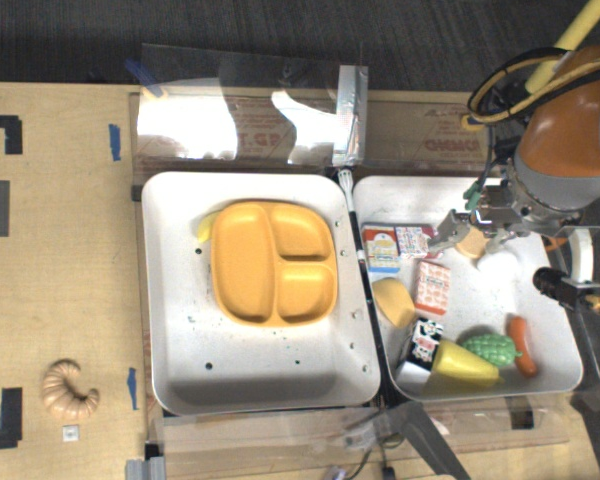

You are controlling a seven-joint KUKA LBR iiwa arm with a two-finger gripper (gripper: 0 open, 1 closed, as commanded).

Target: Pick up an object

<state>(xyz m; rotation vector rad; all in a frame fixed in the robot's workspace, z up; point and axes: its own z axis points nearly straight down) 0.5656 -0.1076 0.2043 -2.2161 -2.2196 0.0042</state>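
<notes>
My gripper [471, 234] hangs over the upper middle of the right bin [555, 303], its two fingers spread open. A small tan piece [470, 245] lies in the gap between them, and neither finger touches it as far as I can see. Lower in the same bin lie a red-and-white card [433, 286], two small printed boxes [382, 247] [412, 239], a yellow wedge [393, 301], a black-and-white carton [425, 342], a yellow fruit [463, 364], a green knobbly toy [488, 348] and an orange carrot [521, 345].
The left bin [170, 298] holds a yellow divided plate [275, 261]. A tan croissant-like toy [70, 388] lies on the bench at the far left. A clear plastic sheet [250, 118] stands behind the bins. The arm's orange band [570, 133] and cables rise at the right.
</notes>
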